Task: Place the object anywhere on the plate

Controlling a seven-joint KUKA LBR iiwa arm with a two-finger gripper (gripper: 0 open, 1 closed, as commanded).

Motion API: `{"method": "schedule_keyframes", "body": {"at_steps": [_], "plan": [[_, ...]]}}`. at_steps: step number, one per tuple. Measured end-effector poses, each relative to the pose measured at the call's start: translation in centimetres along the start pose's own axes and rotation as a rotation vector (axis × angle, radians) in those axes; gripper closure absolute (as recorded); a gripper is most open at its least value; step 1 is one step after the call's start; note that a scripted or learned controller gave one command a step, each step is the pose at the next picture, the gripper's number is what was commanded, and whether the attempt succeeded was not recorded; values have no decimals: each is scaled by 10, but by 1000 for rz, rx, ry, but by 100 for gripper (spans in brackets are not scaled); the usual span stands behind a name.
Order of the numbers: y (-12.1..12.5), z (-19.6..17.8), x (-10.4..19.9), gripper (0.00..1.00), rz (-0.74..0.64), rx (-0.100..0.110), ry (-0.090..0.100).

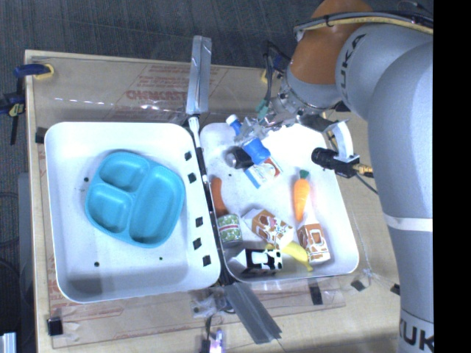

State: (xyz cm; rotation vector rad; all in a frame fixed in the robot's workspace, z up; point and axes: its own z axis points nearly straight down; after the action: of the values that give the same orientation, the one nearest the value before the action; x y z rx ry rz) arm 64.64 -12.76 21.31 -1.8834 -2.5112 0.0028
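Two white bins sit on the desk. Whether the jaws (259, 127) are parted or closed I cannot tell; just beneath them a blue cup (255, 151) lies tilted, its long axis diagonal. Below it are a carrot (301, 195) and cartons. Far left of the jaws, a blue plate (136, 198) rests.

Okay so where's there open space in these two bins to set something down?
Left bin: bare white floor rings the blue plate, widest along the near wall and the left side; the plate's three compartments are bare too. Right bin: crowded, with the carrot, the cartons and the gripper over the far end; only a small patch mid-floor.
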Motion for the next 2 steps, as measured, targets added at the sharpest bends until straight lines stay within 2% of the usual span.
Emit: {"method": "schedule_keyframes", "body": {"at_steps": [1, 2], "plan": [[18, 22, 78, 100, -71, 0, 0], [23, 22, 130, 100, -199, 2, 0]]}}
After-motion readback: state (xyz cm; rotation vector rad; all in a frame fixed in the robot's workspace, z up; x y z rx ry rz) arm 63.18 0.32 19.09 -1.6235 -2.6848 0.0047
